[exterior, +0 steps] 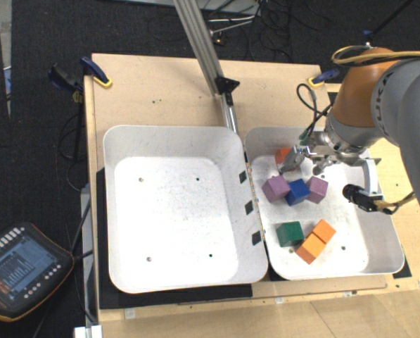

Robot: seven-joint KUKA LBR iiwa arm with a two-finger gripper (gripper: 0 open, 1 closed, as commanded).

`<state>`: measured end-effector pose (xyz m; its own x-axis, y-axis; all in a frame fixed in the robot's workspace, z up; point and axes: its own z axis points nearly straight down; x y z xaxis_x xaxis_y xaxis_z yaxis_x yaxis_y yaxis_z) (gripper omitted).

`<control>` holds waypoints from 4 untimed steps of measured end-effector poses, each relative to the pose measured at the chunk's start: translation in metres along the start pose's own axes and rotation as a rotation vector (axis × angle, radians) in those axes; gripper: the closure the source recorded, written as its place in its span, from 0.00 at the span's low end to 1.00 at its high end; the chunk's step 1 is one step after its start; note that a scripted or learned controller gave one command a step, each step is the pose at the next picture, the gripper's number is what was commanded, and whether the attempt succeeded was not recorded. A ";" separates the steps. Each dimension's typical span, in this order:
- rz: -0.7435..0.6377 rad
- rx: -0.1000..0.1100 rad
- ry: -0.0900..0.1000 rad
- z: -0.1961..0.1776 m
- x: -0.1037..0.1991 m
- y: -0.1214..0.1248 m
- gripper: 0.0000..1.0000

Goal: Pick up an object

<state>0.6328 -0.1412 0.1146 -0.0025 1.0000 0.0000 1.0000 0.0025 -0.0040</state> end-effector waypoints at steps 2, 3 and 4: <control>0.001 -0.006 -0.001 0.009 0.001 0.001 1.00; 0.002 -0.011 -0.002 -0.055 0.000 -0.002 1.00; 0.000 -0.011 -0.002 -0.100 0.000 0.000 1.00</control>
<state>0.6331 -0.1414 0.2150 -0.0027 1.0000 -0.0019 1.0000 0.0027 0.0069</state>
